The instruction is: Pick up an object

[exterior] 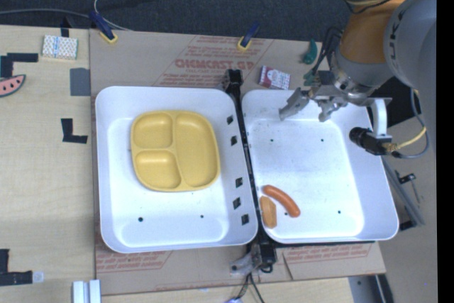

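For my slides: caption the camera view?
Open gripper above right bin holding two sausages; yellow plate left.

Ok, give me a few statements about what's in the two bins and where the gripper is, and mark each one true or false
1. The yellow divided plate lies in the left bin. True.
2. Two sausages lie in the left bin. False: the orange sausage and the tan sausage lie in the right bin.
3. The gripper holds a sausage. False: nothing is between its fingers.
4. The gripper hangs over the right bin's far edge. True.
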`<action>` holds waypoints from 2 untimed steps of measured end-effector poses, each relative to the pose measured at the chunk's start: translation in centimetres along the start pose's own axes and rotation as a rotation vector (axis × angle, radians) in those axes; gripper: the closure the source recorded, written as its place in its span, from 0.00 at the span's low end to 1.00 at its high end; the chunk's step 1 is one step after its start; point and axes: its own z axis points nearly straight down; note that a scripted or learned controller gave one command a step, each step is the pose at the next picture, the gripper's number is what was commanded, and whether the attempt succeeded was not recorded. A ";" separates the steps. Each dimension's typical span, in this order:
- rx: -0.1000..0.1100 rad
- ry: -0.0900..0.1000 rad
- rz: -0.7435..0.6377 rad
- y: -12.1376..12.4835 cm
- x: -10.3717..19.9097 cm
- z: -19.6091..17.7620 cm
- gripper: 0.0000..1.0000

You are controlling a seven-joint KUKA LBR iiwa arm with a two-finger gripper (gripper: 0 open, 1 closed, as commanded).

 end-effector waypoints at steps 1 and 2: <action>-0.004 -0.001 0.001 -0.1 -2.5 11.4 0.00; -0.006 -0.002 -0.001 4.6 -4.8 11.4 0.00</action>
